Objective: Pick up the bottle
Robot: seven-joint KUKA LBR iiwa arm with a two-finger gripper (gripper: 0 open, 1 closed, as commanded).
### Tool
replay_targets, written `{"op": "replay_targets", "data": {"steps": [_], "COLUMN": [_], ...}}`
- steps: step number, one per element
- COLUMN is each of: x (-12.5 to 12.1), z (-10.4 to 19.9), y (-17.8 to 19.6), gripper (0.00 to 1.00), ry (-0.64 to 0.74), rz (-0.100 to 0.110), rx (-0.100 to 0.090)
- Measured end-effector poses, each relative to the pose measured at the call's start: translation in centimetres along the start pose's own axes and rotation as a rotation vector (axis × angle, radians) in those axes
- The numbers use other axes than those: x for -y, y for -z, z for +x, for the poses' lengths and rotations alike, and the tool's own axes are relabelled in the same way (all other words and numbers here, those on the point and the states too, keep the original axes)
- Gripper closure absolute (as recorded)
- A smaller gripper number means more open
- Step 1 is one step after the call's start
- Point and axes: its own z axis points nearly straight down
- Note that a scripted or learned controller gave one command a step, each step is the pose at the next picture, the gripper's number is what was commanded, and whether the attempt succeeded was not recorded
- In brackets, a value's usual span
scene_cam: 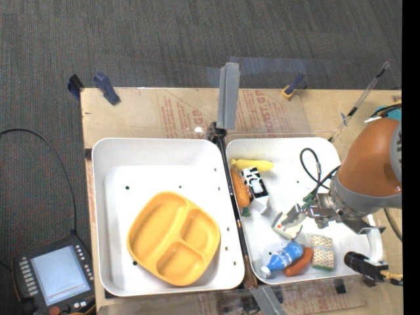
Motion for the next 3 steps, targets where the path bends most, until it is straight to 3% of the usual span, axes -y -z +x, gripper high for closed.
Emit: {"op": "replay_targets", "data": {"steps": [1, 2, 3], "x": [-2.3, -2.2, -0.1], "z": [3.3, 3.1, 9.7], "y": [-5.2, -4.3, 4.8], "gripper": [0.00, 1.00, 1.00], "ry": [-0.113, -0.122, -0.013], "rz": [0.001, 0.005, -0.002], "rx": [0.000, -0.002, 0.002]}}
